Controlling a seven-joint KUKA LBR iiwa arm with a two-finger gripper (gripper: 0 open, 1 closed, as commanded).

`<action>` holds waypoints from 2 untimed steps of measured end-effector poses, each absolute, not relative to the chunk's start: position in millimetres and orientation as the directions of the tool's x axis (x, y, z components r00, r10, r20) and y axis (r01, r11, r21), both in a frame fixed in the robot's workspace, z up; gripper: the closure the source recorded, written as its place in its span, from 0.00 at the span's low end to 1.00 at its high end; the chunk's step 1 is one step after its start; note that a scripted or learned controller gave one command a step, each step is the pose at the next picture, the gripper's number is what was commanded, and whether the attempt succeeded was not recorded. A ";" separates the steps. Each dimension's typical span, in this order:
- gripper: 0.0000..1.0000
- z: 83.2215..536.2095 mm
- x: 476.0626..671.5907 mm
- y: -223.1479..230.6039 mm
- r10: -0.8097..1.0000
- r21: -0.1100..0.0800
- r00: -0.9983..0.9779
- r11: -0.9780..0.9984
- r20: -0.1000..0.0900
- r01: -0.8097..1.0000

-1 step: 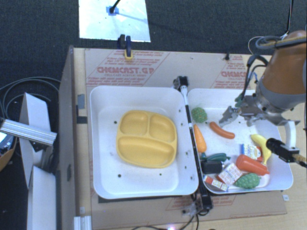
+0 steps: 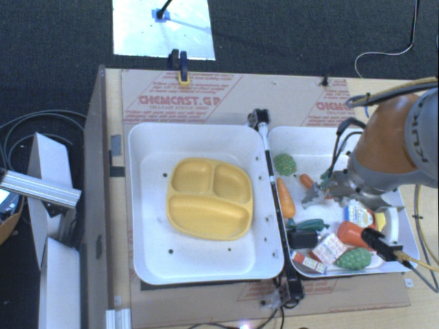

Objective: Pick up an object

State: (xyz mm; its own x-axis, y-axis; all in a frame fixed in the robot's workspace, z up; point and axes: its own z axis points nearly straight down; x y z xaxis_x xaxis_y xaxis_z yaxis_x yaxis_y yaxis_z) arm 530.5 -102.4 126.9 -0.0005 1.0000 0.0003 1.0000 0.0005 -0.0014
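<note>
Objects for picking all sit in the right bin point(image 2: 312, 137), lower right of the frame. I log a green broccoli-like piece point(image 2: 285, 163) near that bin's upper left, an orange carrot point(image 2: 285, 198) lying lengthwise just beside the divider between the bins, and a small orange piece point(image 2: 306, 181) right of the carrot. Lower down there's a dark green item point(image 2: 312, 223), a black block point(image 2: 301, 239), a red-and-white packet point(image 2: 328, 249), a bumpy green piece point(image 2: 355, 258) at the bottom edge, and an orange-red item point(image 2: 351, 233) just above it. Something yellow and white point(image 2: 391, 222) lies by the right wall, partly hidden by the arm.

My gripper point(image 2: 314, 195) is low over the middle of the right bin, between the small orange piece and the dark green item, right of the carrot. The metal tip is blurry and small; I cannot tell how the jaws stand, and I see nothing clearly between them. The grey arm point(image 2: 418, 142) with its orange band point(image 2: 384, 132) comes in from the right edge, covering the bin's right half.

Left bin point(image 2: 147, 156), centre frame, holds a yellow compartment tray point(image 2: 209, 197) lying flat in the middle, well apart from the gripper. Both bins rest on a printed board point(image 2: 206, 91). A white sheet point(image 2: 161, 19) lies on the dark floor, upper left.
</note>
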 end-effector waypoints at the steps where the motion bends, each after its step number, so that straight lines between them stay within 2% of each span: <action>1: 0.00 115.5 633.4 -96.1 1.000 0.003 -0.004 0.004 0.000 1.000; 2: 0.00 124.6 587.5 -88.9 1.000 0.001 -0.001 0.001 0.000 1.000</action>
State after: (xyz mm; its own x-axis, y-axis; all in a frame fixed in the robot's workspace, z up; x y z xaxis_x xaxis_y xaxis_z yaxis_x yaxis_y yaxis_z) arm 587.5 -88.9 124.6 -0.0010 1.0000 -0.0004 1.0000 0.0010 0.0013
